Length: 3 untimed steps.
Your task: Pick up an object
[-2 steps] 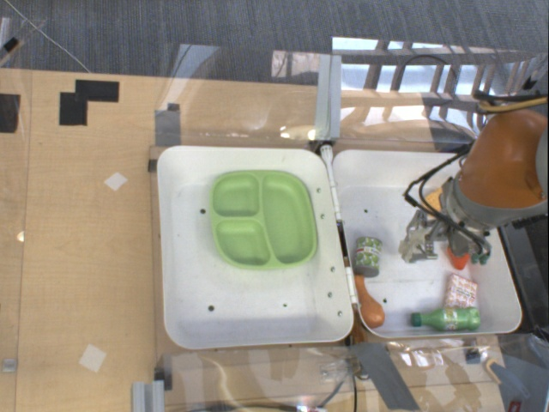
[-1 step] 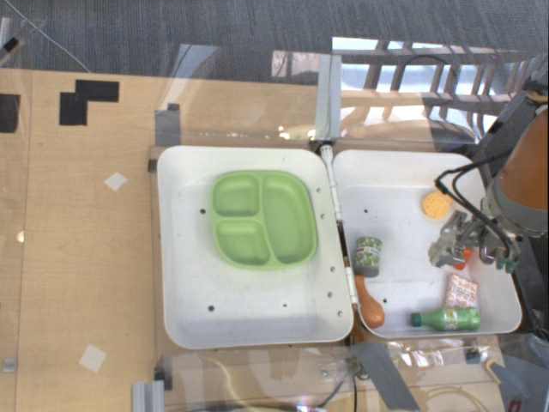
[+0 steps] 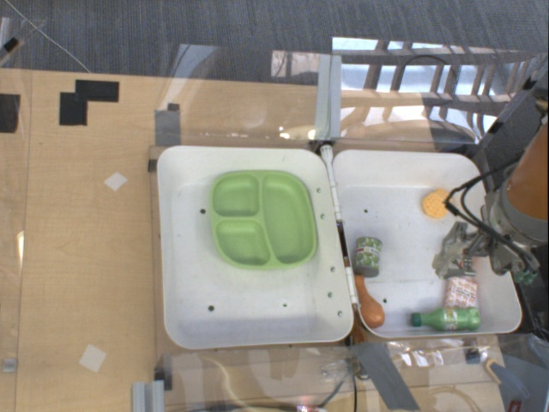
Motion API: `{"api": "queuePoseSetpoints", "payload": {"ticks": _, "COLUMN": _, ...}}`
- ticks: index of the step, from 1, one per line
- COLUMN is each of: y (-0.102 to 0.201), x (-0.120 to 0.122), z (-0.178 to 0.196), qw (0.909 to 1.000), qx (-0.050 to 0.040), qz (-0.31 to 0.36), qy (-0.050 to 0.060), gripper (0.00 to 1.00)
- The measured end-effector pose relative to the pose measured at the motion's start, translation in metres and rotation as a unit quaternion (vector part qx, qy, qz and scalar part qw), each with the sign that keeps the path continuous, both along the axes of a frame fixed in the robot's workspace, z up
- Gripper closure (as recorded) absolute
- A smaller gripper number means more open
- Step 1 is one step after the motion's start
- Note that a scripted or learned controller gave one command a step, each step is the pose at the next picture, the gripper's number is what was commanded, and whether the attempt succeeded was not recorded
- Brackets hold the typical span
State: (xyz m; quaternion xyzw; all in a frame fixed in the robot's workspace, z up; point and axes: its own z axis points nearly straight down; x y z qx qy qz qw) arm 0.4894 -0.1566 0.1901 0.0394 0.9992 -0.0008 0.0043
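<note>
Hovering at frame right, tool above carton and bottle; grip state unreadable, likely lining up.

The arm is cut off by the right edge. The gripper overlaps a small packet by the right bin's front right corner; its fingers are too blurred to read.

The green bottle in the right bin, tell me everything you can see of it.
The green bottle lies on its side near the front edge of the right bin, cap end pointing left toward the orange pear-shaped item. It looks like glossy plastic, green all over with a paler label band around its middle. Its upper side lies against or very near a small patterned packet. The pincer hovers just beyond that packet.
</note>
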Motion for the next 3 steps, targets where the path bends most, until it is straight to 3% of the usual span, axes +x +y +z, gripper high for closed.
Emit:
{"api": "queuePoseSetpoints", "payload": {"ticks": 1, "y": 0.001, "x": 0.003, "z": 0.012, "qw": 1.0, "qx": -0.001, "qz": 0.003, "qy": -0.005, "gripper": 1.0}}
{"api": "queuePoseSetpoints", "payload": {"ticks": 2, "y": 0.024, "x": 0.0, "z": 0.024, "qw": 0.9799, "qx": 0.0021, "qz": -0.199, "qy": 0.0, "gripper": 1.0}}
{"api": "queuePoseSetpoints", "payload": {"ticks": 3, "y": -0.006, "x": -0.001, "z": 0.032, "qw": 0.9304, "qx": 0.0027, "qz": -0.366, "qy": 0.0, "gripper": 1.0}}
